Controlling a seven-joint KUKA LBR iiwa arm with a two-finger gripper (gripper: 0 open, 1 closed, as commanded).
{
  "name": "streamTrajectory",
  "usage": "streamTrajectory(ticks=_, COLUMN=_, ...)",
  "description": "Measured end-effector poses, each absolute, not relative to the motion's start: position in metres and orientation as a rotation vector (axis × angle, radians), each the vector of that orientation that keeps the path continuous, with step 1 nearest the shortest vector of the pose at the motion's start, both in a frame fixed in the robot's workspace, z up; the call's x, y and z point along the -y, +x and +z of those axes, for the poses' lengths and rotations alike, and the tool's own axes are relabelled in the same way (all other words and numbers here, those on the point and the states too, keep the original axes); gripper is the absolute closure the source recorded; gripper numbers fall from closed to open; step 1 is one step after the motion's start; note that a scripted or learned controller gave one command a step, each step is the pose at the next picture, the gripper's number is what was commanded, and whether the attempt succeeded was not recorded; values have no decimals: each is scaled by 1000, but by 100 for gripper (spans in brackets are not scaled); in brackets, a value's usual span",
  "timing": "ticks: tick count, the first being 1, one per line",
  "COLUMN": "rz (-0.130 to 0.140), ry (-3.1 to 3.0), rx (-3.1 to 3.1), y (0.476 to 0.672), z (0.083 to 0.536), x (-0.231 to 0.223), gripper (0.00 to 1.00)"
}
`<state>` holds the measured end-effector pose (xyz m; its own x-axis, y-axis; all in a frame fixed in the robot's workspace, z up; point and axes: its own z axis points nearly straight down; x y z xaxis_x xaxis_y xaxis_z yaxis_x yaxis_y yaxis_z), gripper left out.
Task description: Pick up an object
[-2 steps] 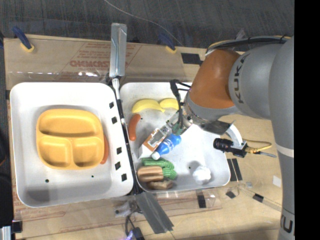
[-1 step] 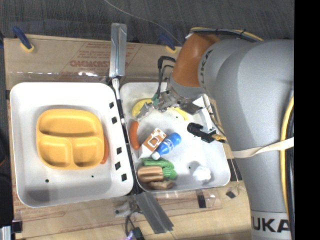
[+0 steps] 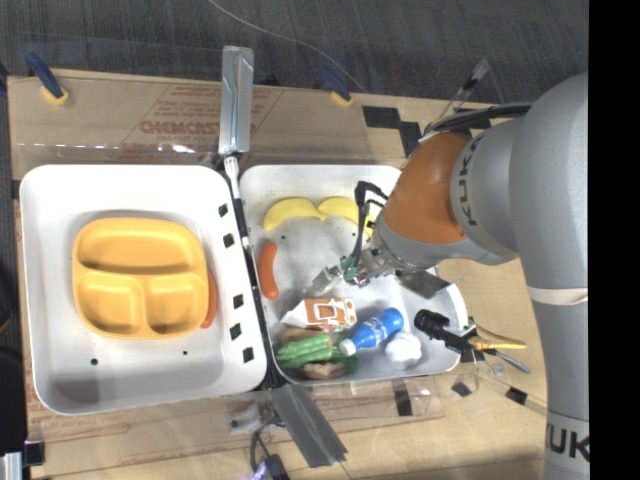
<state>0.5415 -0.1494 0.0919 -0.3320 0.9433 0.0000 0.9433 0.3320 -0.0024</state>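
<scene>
Pincer [image 3: 345, 271] low in right bin [image 3: 300, 183] | grip state unclear (wrist angled down-left) | arm [image 3: 500, 198] from right

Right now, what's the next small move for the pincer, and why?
Probably a short descent toward the orange-and-white carton: the pincer hangs in the right bin just above and right of it, with nothing visibly held. Finger state is unclear.

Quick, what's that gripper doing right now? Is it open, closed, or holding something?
Gripper: cannot be told; it sits low in the right bin, with nothing visibly held.
</scene>
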Motion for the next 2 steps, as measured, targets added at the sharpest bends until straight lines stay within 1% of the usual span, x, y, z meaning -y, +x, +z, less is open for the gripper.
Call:
streamTrajectory(ticks=1, rz=-2, ry=-2015, rx=2418, y=555, z=194, x=176, gripper=0)
streamTrajectory(ticks=2, rz=0, ry=-1953, rx=2460, y=596, z=92, x=125, gripper=0)
